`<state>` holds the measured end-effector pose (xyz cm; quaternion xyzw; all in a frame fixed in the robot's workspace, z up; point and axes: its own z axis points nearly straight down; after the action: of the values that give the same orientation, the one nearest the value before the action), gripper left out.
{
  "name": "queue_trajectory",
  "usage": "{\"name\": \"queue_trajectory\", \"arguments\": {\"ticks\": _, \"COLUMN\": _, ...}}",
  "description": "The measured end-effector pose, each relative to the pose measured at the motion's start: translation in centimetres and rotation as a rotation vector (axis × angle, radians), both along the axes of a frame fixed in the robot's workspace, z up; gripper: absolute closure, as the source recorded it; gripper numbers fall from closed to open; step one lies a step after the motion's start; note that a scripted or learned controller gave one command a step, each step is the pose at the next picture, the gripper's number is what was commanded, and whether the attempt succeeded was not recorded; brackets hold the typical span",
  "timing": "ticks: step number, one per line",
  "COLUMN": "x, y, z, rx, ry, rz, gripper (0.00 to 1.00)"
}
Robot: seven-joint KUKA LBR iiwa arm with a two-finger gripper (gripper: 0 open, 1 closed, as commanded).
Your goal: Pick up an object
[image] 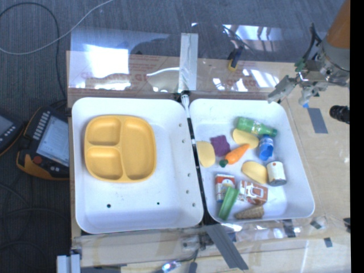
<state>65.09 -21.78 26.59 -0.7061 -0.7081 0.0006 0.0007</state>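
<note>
Still at the start, my hand (301, 90) hangs empty, fingers apart, at upper right, the carrot (236, 153) and its neighbours untouched in the right bin (296, 152).

The light wooden bench (327, 169) bears two shallow white bins touching side by side: the left bin (170, 209) and the right bin (296, 152). Strips of grey tape (318, 120) lie on the bare bench right of the bins.

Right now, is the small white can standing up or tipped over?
Tipped over: the white can lies on its side in the right bin, its round end facing the camera.
</note>
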Motion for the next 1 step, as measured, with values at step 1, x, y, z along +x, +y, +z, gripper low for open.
{"name": "queue_trajectory", "arguments": {"ticks": 1, "x": -1.71, "y": 1.68, "z": -14.63, "rx": -0.003, "ry": 0.002, "rz": -0.054, "gripper": 0.00}}
